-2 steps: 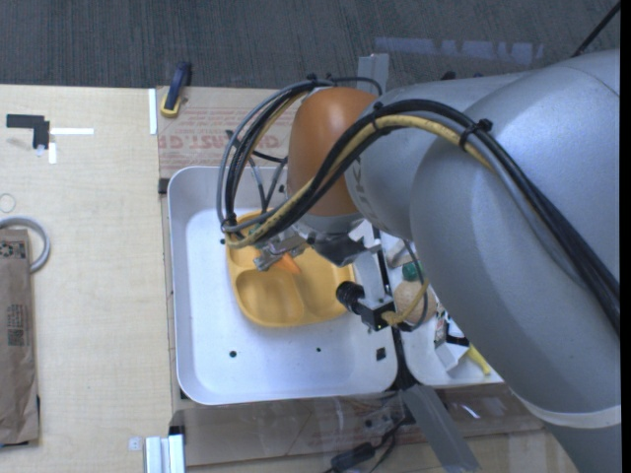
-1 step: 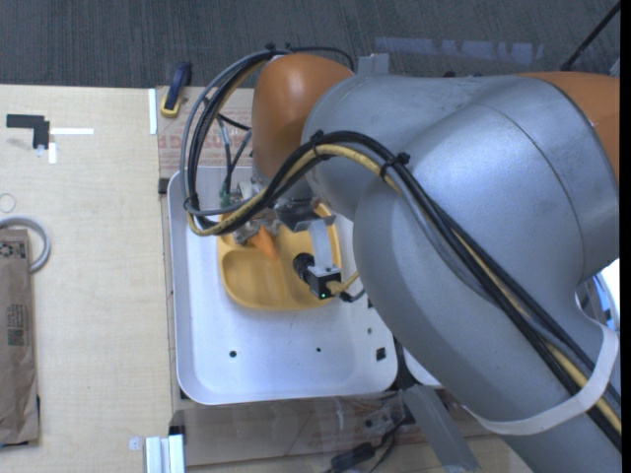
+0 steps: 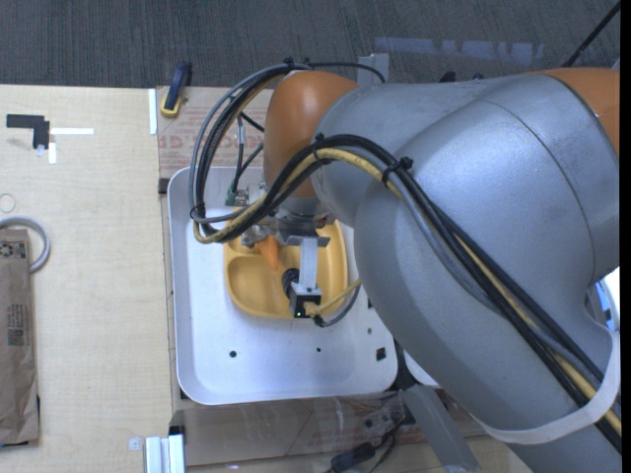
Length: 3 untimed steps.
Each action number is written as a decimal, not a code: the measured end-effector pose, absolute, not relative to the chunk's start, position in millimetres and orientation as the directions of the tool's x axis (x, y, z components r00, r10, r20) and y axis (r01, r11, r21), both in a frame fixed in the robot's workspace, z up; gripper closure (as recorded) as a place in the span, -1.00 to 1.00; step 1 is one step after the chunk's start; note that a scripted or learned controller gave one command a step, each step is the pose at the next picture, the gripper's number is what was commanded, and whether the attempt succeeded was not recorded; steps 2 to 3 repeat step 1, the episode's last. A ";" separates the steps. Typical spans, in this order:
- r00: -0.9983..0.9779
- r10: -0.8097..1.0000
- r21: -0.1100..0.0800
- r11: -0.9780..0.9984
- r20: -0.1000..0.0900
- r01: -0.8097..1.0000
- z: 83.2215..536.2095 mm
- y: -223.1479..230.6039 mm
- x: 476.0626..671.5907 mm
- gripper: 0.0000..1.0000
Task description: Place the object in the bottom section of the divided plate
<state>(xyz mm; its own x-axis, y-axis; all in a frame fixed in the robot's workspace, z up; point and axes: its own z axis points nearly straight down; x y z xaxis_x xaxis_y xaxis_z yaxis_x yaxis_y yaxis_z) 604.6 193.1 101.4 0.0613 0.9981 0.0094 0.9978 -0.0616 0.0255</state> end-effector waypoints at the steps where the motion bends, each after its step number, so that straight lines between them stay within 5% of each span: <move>1: 0.062 0.998 0.024 -0.062 0.012 0.998 101.8 194.5 604.2 -1.00; 3: 0.062 0.998 0.024 -0.062 0.012 0.998 101.8 194.5 604.2 -1.00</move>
